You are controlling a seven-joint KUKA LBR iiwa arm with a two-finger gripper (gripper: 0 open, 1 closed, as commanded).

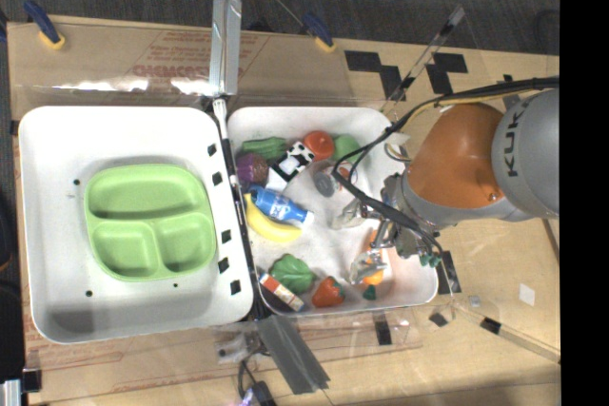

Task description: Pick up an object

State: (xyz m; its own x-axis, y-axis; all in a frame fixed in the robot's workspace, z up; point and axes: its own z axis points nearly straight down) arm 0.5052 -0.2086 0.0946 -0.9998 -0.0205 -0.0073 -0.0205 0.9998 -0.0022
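Note:
The arm reaches in from the right over the right bin [285, 121], its orange band and wrist covering the bin's right side. My gripper [369, 263] points down near the bin's front right corner, right over a small orange and green object [373, 280]. Scattered in this bin are a yellow banana [269, 225], a blue and white packet [281, 205], a purple piece [252, 169], a green vegetable [264, 148], a black and white toy [297, 158], an orange-red piece [319, 145], a green leafy toy [295, 273] and a red piece [327, 293].
The left bin [48, 204] holds a green divided tray [147, 222]. A grey divider post [225, 43] rises between the bins at the back. Cables run from the arm across the right bin's back right corner.

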